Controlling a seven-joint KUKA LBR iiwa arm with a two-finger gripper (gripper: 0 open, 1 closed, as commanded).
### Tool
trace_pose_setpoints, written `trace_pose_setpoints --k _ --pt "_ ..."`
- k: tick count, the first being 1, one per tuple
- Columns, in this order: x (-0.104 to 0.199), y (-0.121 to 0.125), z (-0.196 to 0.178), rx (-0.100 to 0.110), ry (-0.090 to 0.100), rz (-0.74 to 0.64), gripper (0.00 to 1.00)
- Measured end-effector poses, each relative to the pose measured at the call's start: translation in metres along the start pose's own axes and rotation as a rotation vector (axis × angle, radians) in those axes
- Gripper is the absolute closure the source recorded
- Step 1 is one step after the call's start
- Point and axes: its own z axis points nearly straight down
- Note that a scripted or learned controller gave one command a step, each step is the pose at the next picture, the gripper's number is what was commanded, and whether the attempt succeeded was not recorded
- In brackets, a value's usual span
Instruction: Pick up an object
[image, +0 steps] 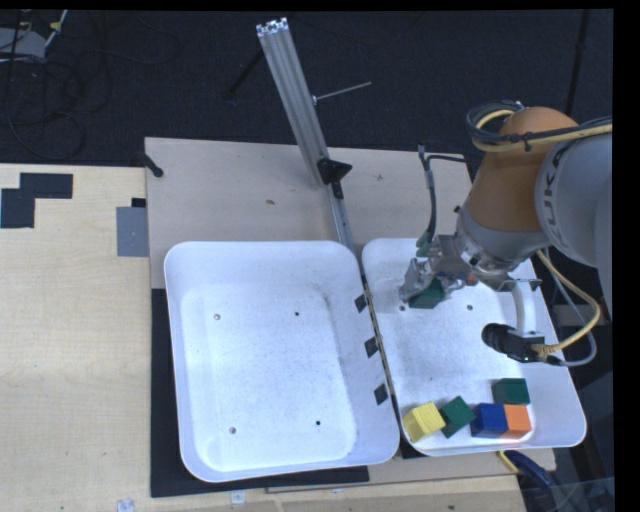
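Dark green block (428, 295) sits pinched between the fingers of the gripper (424, 287) over the right bin's (440, 345) upper left, seemingly lifted, so pick looks largely done; yellow, green, blue, orange blocks (478, 413) remain untouched at near edge.

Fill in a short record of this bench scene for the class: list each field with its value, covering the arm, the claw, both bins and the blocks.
arm: grey KUKA arm with an orange band, reaching in from the right
claw: over the right bin's far left part, a dark green object between its fingers
left bin: white, shallow
right bin: white, shallow, blocks clustered at its near edge
blocks: yellow block, green block, blue block, orange block, dark green block
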Motion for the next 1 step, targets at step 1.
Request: trace_pose_setpoints --k 1 --pt "0.0806 -0.0498 -0.0136 0.011 0.002 0.000 1.00"
